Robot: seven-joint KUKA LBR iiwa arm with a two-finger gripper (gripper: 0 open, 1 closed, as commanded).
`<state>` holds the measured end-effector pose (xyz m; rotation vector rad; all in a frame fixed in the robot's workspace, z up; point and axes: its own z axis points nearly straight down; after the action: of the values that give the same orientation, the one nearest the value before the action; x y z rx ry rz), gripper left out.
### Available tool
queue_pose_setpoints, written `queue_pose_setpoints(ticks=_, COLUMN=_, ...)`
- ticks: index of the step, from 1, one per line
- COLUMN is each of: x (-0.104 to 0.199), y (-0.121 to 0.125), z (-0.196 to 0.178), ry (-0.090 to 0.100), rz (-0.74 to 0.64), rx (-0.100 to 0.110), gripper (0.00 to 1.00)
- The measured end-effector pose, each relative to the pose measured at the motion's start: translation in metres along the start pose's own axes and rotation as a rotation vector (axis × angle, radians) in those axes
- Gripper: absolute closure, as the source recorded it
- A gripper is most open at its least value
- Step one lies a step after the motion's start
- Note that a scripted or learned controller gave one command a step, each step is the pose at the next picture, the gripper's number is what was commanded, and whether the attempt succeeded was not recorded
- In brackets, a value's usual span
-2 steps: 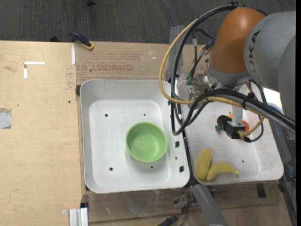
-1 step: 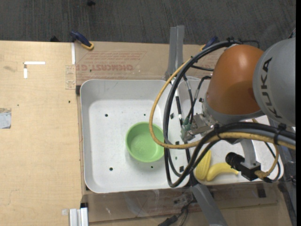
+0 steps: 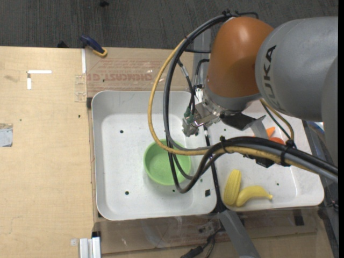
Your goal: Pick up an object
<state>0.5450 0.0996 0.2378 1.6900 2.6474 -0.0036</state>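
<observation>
One green bowl (image 3: 165,163) sits in the left bin (image 3: 113,144); one corn cob (image 3: 232,186) and one banana (image 3: 253,194) lie lower right (hand (image 3: 193,123) state: cannot tell).

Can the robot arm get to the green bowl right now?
Probably yes. The green bowl sits by itself in the left bin, with the gripper hanging just above and beside it. Only the arm's own cables cross over it.

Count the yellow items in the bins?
2, both in the right bin near its front left corner: a corn cob and a banana touching it on its right. The arm covers much of that bin, so more may be hidden.
</observation>
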Motion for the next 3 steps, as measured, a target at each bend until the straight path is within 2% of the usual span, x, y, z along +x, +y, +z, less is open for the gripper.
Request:
queue_pose_setpoints(ticks=1, x=0.034, y=0.018, z=-0.003, ry=0.0, rz=-0.507, rx=-0.003, gripper=1.0)
queue_pose_setpoints(ticks=2, x=0.083, y=-0.008, z=0.116, ry=-0.001, rz=-0.542, rx=-0.003, gripper=1.0)
queue_pose_setpoints(ticks=3, x=0.061, y=0.021, z=-0.046, ry=-0.001, rz=-0.382, rx=-0.003, gripper=1.0)
